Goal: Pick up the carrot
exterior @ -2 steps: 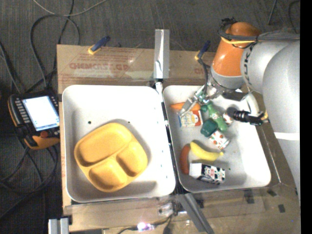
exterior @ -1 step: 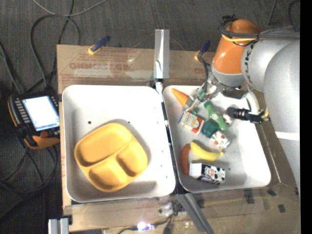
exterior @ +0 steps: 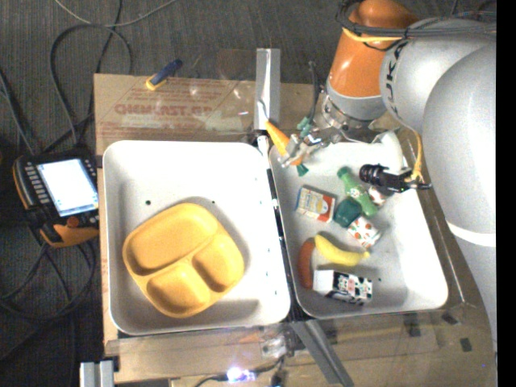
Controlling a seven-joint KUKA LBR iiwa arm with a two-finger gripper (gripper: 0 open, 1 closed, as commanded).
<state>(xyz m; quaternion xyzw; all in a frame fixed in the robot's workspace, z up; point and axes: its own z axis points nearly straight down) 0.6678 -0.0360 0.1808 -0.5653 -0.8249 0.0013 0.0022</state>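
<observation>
Looking at the orange carrot with its green stub end (exterior: 284, 145), I see it lying slanted at the upper left corner of the right-hand shallow white bin (exterior: 419, 285), at about eleven o'clock from that bin's middle, its orange tip resting against the divider wall between the bins. That corner spot makes it awkward, I judge, since the wall crowds one side.

My two-finger gripper (exterior: 305, 140) hangs just beside the carrot, at its three o'clock, and the fingers seem to close about the green end, but I cannot tell how far apart they stand or whether they have real hold.

Below, toward five o'clock, lie a small white and orange carton (exterior: 314, 203), a green bottle (exterior: 353, 185), a yellow banana (exterior: 339, 253), a brown sausage-shaped piece (exterior: 306, 263) and a white printed box (exterior: 345, 284), loosely scattered and well apart from the carrot.

At nine o'clock, the left white bin (exterior: 121, 168) bears a yellow three-part plastic tray (exterior: 182, 258).
</observation>
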